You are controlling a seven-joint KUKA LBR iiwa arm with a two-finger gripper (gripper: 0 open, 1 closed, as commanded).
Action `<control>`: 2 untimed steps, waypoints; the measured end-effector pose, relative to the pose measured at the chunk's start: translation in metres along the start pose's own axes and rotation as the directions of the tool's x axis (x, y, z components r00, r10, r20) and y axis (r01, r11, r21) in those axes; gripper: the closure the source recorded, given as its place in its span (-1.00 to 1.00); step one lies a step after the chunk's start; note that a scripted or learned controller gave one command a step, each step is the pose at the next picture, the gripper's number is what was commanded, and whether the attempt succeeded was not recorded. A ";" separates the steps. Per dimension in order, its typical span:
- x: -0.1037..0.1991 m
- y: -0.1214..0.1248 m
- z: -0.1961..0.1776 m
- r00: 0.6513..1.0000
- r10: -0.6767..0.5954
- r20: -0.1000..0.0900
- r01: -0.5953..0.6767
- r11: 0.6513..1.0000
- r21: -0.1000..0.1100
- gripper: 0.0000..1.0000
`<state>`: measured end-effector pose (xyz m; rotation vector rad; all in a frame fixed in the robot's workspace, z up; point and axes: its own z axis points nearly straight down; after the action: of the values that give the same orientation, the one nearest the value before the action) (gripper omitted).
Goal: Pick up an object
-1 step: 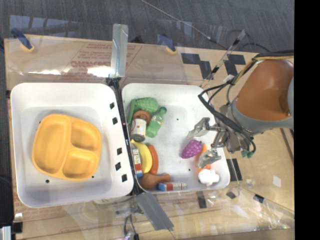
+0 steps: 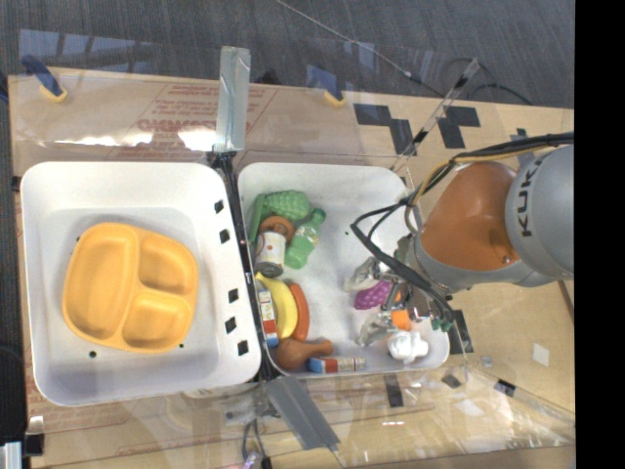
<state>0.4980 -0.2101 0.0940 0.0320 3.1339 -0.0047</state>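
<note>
Over the right bin (image 2: 332, 179), the arm (image 2: 488, 218) bent low (pincer (image 2: 383, 306) state unclear).

This looks like a robotics lab. A grey KUKA arm (image 2: 527, 218) with an orange band reaches over a wooden bench (image 2: 117, 106) covered with clear plastic sheet and tape. 2 shallow white bins stand side by side: the left bin (image 2: 39, 262) holds a yellow tray (image 2: 130, 286), the right bin (image 2: 322, 179) holds toy food. Loose black cables (image 2: 376, 225) hang near the wrist, and grey carpet (image 2: 146, 8) lies behind.
</note>
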 end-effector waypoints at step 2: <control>-0.025 -0.001 -0.162 0.999 0.043 0.006 -0.043 0.999 0.002 1.00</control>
<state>0.5216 -0.2114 0.2564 0.0990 3.1267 -0.0083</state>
